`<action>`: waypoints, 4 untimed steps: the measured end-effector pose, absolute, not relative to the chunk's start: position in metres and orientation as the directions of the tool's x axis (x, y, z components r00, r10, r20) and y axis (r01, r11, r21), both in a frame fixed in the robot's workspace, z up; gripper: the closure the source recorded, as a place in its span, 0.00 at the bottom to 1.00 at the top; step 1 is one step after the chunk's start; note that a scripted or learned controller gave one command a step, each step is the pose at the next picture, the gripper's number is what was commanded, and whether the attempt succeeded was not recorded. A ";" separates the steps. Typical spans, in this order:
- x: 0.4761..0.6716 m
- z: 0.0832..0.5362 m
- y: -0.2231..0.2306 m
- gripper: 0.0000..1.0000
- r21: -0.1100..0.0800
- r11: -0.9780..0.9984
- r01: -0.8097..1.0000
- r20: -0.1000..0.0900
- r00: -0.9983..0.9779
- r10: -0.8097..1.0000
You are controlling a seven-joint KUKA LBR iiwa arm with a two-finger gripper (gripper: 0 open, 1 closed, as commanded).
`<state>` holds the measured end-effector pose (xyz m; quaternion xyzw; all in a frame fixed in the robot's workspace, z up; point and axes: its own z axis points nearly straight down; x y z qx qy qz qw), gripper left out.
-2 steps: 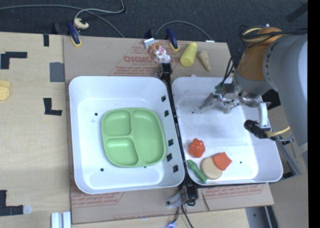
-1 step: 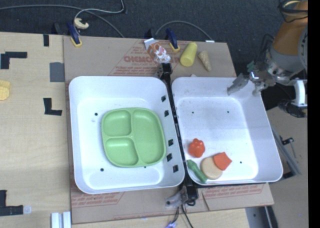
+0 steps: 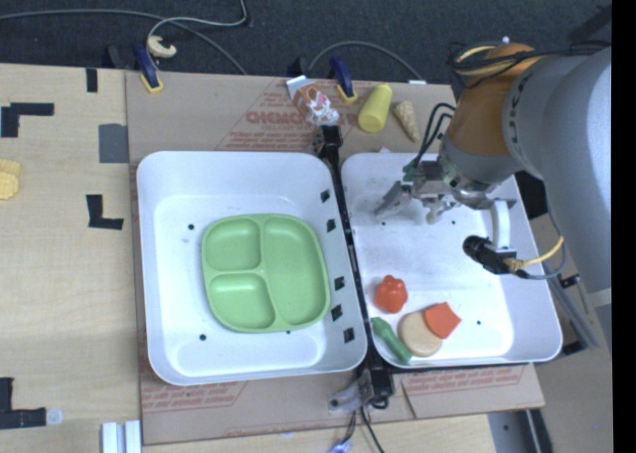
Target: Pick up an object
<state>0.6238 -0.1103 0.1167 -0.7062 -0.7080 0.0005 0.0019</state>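
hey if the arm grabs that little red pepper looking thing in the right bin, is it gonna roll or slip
Probably somewhat. The red pepper looks rounded and glossy, so it may slip from a pinch or roll if nudged. It sits apart from the neighbouring food pieces, so a push would likely move it freely.

Right bin's (image 3: pixel 527 342) middle lies open — toys (image 3: pixel 412 317) crowd only its near edge.

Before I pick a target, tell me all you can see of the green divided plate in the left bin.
The pale green plastic divided plate is a rounded square with three compartments: one long one down its right side and two smaller ones on its left. It lies flat, right way up, near the middle of the left white bin, turned slightly askew to the bin's walls. Nothing sits in it. The end effector is over the right bin, well apart.
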 end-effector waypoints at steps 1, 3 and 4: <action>0.587 0.193 -0.213 0.00 0.001 -0.001 1.000 -0.003 0.001 1.000; 0.587 0.172 -0.206 0.00 -0.001 0.000 1.000 -0.002 0.000 1.000; 0.540 0.129 -0.110 0.00 -0.003 0.002 1.000 0.002 -0.002 1.000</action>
